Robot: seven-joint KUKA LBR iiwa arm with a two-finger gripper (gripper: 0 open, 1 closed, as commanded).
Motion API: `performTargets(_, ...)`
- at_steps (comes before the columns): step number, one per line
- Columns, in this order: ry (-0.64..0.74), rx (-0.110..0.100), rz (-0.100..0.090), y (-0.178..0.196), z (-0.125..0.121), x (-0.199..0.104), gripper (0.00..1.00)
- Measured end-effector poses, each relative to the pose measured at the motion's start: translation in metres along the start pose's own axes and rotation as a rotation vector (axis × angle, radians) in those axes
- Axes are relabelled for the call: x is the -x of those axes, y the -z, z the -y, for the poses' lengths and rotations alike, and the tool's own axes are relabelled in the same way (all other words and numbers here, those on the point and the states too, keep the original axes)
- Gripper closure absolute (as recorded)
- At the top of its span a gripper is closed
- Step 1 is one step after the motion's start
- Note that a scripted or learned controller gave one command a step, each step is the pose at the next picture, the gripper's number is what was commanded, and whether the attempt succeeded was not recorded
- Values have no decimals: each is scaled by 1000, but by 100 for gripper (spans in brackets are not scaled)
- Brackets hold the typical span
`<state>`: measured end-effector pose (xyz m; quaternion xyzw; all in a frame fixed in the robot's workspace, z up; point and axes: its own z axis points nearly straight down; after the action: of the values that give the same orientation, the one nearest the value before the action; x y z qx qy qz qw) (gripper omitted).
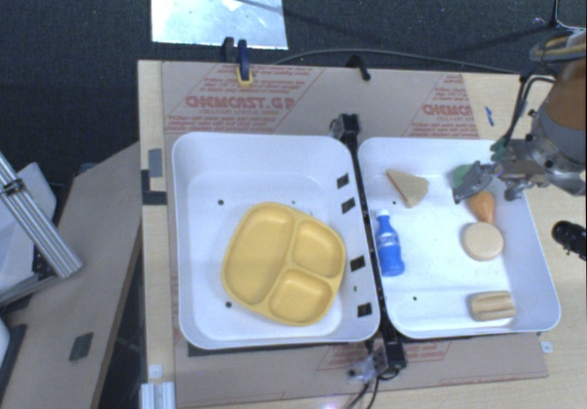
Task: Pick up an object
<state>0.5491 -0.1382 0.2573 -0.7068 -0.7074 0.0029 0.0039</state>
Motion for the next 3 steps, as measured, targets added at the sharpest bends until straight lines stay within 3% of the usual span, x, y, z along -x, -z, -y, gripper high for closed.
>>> performTargets(1,3,12,2,6,-2,0,0)
performTargets(3,0,8,1,-85,-9,-2,0)
